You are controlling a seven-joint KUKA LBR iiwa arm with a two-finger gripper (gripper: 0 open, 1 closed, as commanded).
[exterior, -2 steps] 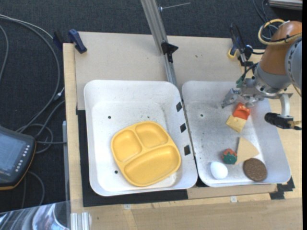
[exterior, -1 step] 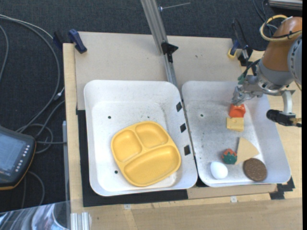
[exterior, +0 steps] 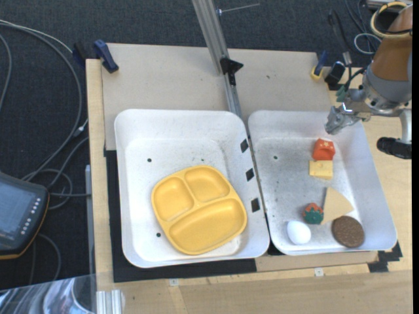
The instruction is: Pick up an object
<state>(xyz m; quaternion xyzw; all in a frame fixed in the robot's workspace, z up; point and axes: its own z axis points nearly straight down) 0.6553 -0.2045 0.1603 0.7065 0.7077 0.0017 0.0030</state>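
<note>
The right bin [exterior: 281,142] holds several small items. A red-orange toy [exterior: 323,149] lies near its far right side, with a yellow cheese block [exterior: 321,169] just in front of it. Nearer the front lie a tan wedge [exterior: 338,203], a small green and red piece [exterior: 313,213], a white egg [exterior: 298,232] and a brown round cookie [exterior: 347,231]. My gripper [exterior: 335,122] hangs at the bin's far right edge, just above and behind the red-orange toy. Nothing shows between its fingers.
The left bin [exterior: 131,136] bears a yellow divided plate [exterior: 198,209]. A metal pole [exterior: 211,25] slants down to the gap between the bins. Blue clamps [exterior: 105,55] sit at the bench's far corners. Cables lie on the dark floor at left.
</note>
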